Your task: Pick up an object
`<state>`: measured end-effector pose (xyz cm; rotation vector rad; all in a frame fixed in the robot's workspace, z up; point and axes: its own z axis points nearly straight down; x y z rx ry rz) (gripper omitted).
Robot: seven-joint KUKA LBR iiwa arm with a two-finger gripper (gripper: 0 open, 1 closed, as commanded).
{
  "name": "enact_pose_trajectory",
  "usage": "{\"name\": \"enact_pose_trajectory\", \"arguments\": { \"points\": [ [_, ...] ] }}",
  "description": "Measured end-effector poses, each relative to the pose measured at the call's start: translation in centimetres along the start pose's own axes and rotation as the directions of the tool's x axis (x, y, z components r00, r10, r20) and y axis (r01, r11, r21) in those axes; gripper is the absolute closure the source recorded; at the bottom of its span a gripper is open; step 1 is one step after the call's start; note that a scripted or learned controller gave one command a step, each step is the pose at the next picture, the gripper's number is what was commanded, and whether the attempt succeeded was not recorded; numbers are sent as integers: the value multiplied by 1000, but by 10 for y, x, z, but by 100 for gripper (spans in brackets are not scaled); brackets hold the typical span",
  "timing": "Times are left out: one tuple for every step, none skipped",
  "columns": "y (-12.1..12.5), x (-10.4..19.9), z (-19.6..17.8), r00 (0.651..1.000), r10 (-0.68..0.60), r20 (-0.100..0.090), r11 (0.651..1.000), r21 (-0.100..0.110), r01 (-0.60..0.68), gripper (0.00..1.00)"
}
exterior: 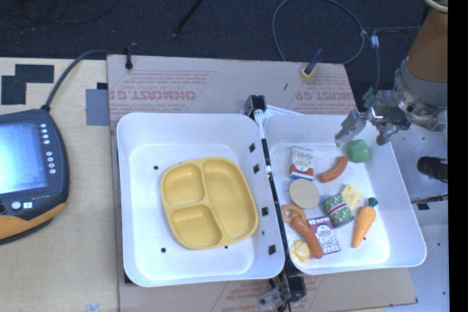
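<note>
Just below open pincer (368, 129): green ball (358, 150), right bin (406, 230).

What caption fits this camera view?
Robot pincer hovers by a green ball in the toy-food bin.

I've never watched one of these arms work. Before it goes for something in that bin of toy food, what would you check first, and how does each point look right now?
1. Gripper is over the right bin, near its far edge: ok.
2. Fingers spread wide enough to take an object: cannot tell.
3. Nothing already caught between the fingers: cannot tell; the green ball lies just below them.
4. A target with room around it: ok; the green ball and the sausage beside it lie apart from the crowded pile.
5. Left bin, holding the yellow tray, is out of the arm's way: ok.
</note>
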<state>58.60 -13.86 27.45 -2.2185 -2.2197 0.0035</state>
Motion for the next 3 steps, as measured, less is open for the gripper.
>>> {"name": "enact_pose_trajectory", "arguments": {
  "points": [
    [-89, 16, 189, 1000, 3, -3, 1000, 1, -3, 0],
    [-87, 12, 175, 1000, 8, -2, 1000, -1, -8, 100],
    [-44, 85, 83, 1000, -8, -2, 1000, -11, 8, 100]
  ]
}}
